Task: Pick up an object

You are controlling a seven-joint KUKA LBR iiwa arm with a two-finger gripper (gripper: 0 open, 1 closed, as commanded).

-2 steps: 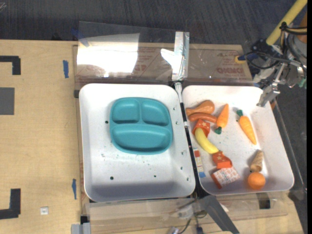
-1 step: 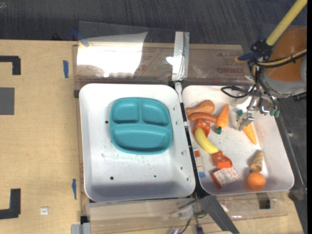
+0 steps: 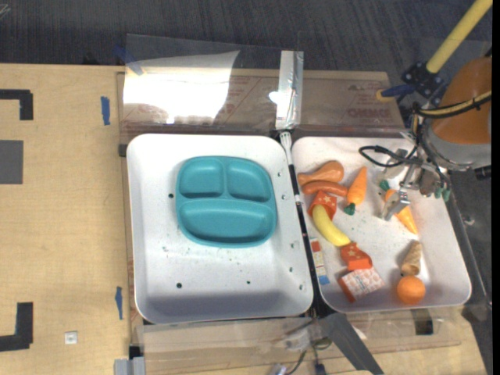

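A small orange wedge lay in the right bin, near its far right wall, not yet lifted. The gripper hung just above it, touching or nearly so; whether its jaws were apart I cannot tell. Nothing looked grasped.

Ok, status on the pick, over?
End effector low in right bin, over orange wedge. Grip unconfirmed. Carrot and banana close by.
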